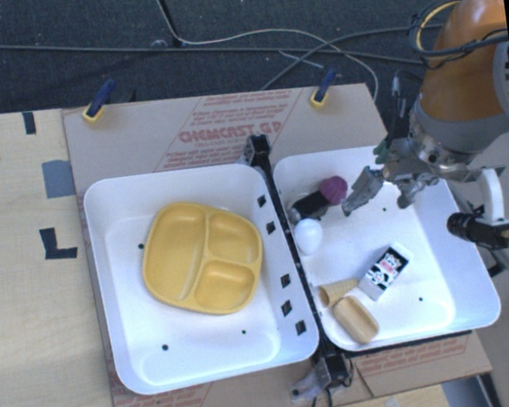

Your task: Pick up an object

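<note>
The right bin [430, 248] holds the loose objects open to a pick. Nearest the end effector [382, 187] is a small purple ball [333, 188], lying in the bin's far left part, just beside a short black object [309, 205] that points toward the divider between the bins. A white egg-shaped object [308, 235] lies directly below that black piece, close against the bin's left wall. Toward the near side of the bin, a small black-and-white carton [383, 273] lies tilted on the bin floor, and to its left a tan cone-like piece [336, 291] and a tan bread-shaped object [355, 318] lie close together near the front left corner.

The end effector hangs over the far part of the right bin, its two fingers spread apart with nothing between them; one finger [360, 192] slants down and left toward the purple ball, with a gap between them. The grey arm [468, 116] with its orange band comes in from the right, above the bin's far right corner.

The left bin [117, 292] carries a yellow divided tray [203, 257], which lies flat near the middle and is turned at a slant. Both bins rest on a sheet of cardboard [225, 127] held by two yellow-and-blue clamps [100, 98] at its far edge, on the wooden surface [25, 305]. Black cables [213, 39] run across the dark floor beyond.
</note>
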You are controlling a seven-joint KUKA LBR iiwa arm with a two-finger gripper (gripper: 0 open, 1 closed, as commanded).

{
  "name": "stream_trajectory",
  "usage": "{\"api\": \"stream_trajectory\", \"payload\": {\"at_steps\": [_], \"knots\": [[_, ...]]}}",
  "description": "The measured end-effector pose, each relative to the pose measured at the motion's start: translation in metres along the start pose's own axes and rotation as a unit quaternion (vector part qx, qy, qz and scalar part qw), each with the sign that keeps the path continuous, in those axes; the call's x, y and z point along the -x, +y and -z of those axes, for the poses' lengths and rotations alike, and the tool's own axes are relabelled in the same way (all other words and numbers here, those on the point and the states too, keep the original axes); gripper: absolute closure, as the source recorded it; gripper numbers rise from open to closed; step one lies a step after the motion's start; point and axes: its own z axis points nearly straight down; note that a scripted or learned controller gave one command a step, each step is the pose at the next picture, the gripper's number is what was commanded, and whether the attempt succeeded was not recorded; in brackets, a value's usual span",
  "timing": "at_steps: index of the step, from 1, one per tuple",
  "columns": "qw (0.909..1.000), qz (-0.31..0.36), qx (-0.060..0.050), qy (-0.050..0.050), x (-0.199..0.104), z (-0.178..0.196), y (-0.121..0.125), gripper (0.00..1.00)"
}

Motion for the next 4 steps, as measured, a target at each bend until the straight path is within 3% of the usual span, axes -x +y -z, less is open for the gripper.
{"api": "stream_trajectory", "payload": {"at_steps": [1, 4], "knots": [[1.0, 0.002, 0.006, -0.001, 0.0, 0.006, 0.002, 0.0], [1.0, 0.002, 0.003, 0.0, -0.002, -0.156, 0.011, 0.0]]}}
